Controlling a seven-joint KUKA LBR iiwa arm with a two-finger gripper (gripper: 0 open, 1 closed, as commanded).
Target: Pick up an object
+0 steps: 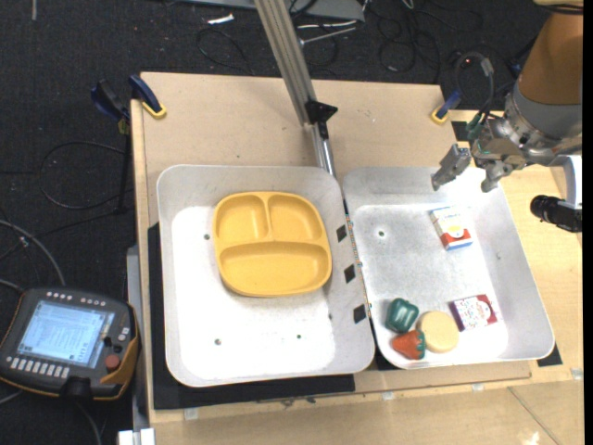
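I see the gripper (470, 170) hovering over the far rim of the right bin (519, 258), at about one o'clock from that bin's middle, fingers spread apart with nothing between them. Just below it, towards five o'clock, lies a small orange-and-white box (451, 227). At the bin's near edge sit a green pepper (401, 314), a red piece (409, 345), a pale round piece (439, 332) (these three touching) and a pink-edged packet (473, 312). The left bin (185, 341) carries a yellow divided plate (272, 243).

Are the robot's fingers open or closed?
Open. The gripper shows two fingers spread apart above the right bin, nothing between them.
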